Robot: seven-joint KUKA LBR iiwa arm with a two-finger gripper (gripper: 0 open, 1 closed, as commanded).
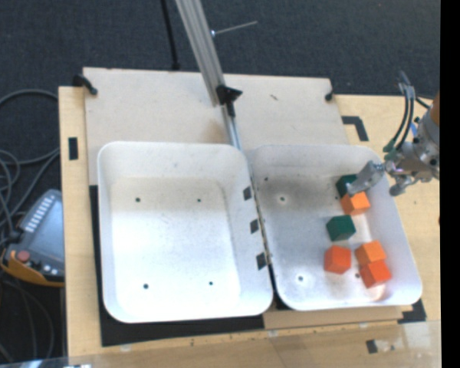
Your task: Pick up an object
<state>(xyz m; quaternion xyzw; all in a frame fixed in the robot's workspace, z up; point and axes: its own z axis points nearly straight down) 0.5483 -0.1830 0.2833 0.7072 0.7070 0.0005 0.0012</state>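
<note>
The right bin (pixel 299 176) holds several small blocks. A dark green block (pixel 346 184) lies by its right wall with an orange block (pixel 357 202) touching it just below. Further down are a second green block (pixel 340 226), a red-orange block (pixel 337 259), an orange block (pixel 370 251) and a red-orange block (pixel 376 272). My gripper (pixel 386 179) hangs over the bin's right edge, open, with nothing between its fingers. Its left finger (pixel 370 175) reaches to the upper green block's right side.
The left bin (pixel 176 228) sits beside the right one, with a ridge between them. A slanted aluminium post (pixel 203 44) rises behind the bins. Cables and a pendant (pixel 38 232) lie off the bench to the left.
</note>
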